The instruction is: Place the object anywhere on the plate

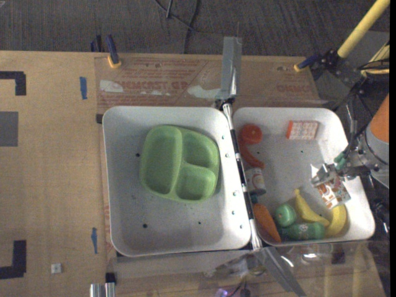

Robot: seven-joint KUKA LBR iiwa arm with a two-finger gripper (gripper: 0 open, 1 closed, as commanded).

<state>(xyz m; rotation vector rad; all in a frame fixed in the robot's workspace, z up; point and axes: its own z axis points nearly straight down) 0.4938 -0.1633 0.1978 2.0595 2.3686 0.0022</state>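
Carton (pixel 332 189), small and white with red-orange print, sits tilted near the right edge of the right bin (pixel 322 117), clamped between the fingers of the gripper (pixel 337 171). One green three-compartment plate (pixel 180 163) lies in the left bin (pixel 117 184), well apart from the carton. The right bin also holds one yellow banana (pixel 322 212), one green apple (pixel 285 215), one carrot (pixel 266 222), one red cup (pixel 251 134), one small orange-patterned box (pixel 302 129) and one small can (pixel 255 182). Both bins rest on a brown board bench (pixel 49 166) marked with blue tape (pixel 83 87); dark carpet (pixel 93 8) and cables (pixel 179 2) lie beyond.
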